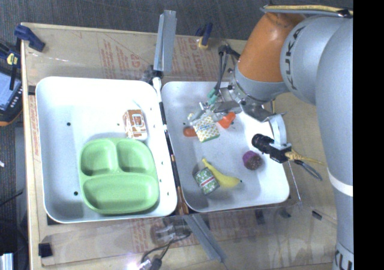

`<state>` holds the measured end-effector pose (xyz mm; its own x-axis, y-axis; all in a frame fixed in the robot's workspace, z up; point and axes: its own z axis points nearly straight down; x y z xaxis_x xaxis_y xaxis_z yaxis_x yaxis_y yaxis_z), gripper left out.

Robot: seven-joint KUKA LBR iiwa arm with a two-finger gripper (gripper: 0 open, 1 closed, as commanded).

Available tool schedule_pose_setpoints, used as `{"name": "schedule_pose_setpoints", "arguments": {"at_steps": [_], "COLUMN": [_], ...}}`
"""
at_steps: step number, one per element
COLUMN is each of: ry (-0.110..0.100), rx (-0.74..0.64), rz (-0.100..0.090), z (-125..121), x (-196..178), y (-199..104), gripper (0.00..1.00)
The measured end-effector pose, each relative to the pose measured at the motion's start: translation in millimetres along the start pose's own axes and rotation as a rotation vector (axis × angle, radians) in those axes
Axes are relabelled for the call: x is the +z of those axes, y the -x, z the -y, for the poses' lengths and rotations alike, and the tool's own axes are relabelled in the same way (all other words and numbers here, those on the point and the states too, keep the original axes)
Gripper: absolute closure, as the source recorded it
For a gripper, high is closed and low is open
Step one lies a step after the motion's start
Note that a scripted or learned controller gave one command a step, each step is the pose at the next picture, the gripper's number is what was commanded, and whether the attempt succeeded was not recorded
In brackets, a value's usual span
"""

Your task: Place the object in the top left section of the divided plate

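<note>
The green divided plate (118, 176) lies in the left bin (54, 98), toward its front. A small white and orange packet (135, 124) rests just behind the plate's top edge. My gripper (211, 108) hangs over the back of the right bin (270, 188), right above a green and white checkered packet (207, 129). A red piece (189, 132) and an orange-red piece (227, 120) flank that packet. Whether the packet is touched or gripped is hidden by the wrist.
Toward the front of the right bin lie a yellow banana (223, 176), a green can (205, 180) against it, and a dark purple round thing (252, 160). The bins' shared wall (167, 143) runs between plate and gripper.
</note>
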<state>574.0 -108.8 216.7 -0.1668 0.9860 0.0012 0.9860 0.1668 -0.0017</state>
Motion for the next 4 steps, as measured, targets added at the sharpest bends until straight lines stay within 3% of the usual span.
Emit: {"name": "schedule_pose_setpoints", "arguments": {"at_steps": [1,2,3,4], "ry": [-0.001,-0.002,-0.003,-0.002], "rx": [-0.409,-0.363,-0.398,-0.843], "rz": [0.001,0.001,0.001,0.001], "z": [1,16,35,51], "x": [-10,-19,26,38], "y": [-63,-106,-183,-247], "gripper": [1.0,1.0,1.0,1.0]}}
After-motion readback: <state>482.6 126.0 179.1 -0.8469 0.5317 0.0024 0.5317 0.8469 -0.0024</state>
